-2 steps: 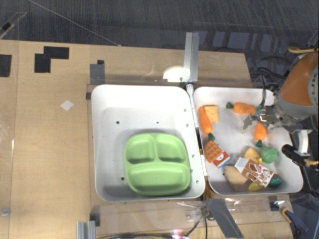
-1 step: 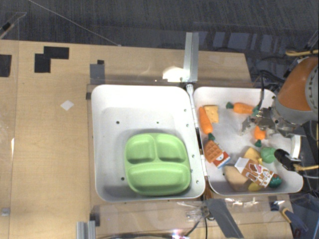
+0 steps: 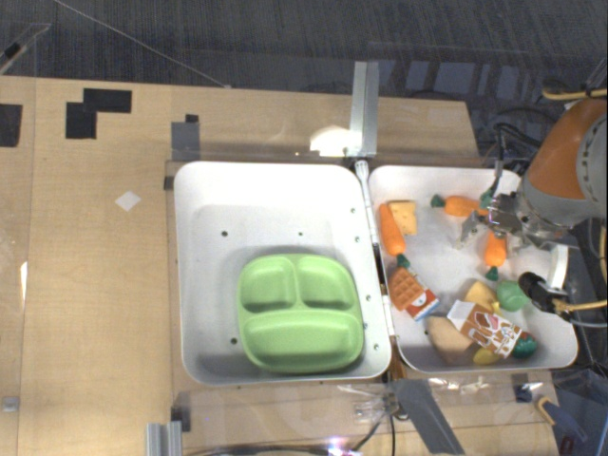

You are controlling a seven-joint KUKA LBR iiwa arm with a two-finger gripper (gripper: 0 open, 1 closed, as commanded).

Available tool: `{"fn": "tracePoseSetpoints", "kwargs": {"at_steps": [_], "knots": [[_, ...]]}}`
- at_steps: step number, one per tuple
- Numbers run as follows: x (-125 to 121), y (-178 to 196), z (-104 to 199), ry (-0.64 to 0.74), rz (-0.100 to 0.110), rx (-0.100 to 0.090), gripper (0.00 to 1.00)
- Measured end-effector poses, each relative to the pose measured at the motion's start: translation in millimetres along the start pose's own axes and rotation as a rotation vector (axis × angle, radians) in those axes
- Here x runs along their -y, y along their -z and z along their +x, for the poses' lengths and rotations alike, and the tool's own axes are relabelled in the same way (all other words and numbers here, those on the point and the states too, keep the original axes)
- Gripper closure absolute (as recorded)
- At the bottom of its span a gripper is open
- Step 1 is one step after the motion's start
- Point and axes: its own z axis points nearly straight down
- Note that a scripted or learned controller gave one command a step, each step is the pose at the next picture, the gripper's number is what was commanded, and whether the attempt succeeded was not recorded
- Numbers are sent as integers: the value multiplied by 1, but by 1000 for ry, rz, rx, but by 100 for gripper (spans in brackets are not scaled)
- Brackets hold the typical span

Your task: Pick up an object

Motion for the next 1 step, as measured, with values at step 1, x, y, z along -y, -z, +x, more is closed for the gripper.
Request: {"fn": "tracePoseSetpoints", "kwargs": {"at_steps": [1], "knots": [[-3, 13, 3, 8, -8, -2, 100]]}}
